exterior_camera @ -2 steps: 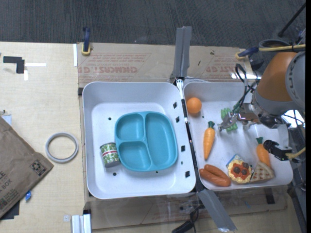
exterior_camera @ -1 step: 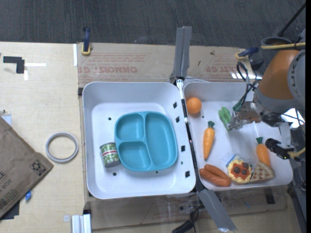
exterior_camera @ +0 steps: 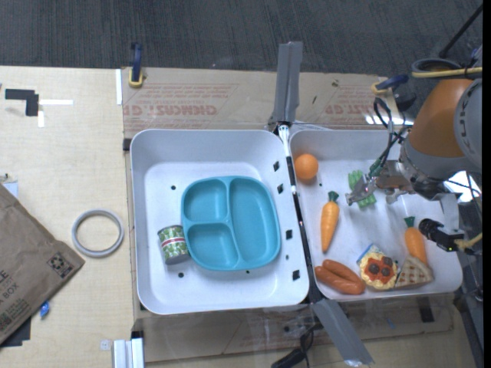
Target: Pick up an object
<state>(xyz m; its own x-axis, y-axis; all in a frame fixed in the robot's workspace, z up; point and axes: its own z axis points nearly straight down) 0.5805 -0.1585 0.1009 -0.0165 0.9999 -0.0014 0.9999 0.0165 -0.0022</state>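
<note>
Green is the colour that matters most: a small green toy, perhaps a leafy vegetable piece, lies in the upper middle of the right bin, and the jaws sit right at it, reaching in from the right on the grey arm with its orange band. The metal tips look to be down on or touching the green toy's right side, but at this slant I cannot tell whether the jaws are wide, narrow, or closed on it, so no hold can be claimed. The green toy lies directly under and slightly left of the jaws, so my judgement is that the coming move turns on a short drop and close, not a sideways reach. Just left of it lies a carrot, its long axis running roughly up and down the bin with the leafy end toward the top; it is near enough that a drift leftward could nudge it. An orange ball sits further up-left, near the bin's wall. A second carrot, a sausage and a pizza slice lie lower, well apart from the jaws.
</note>
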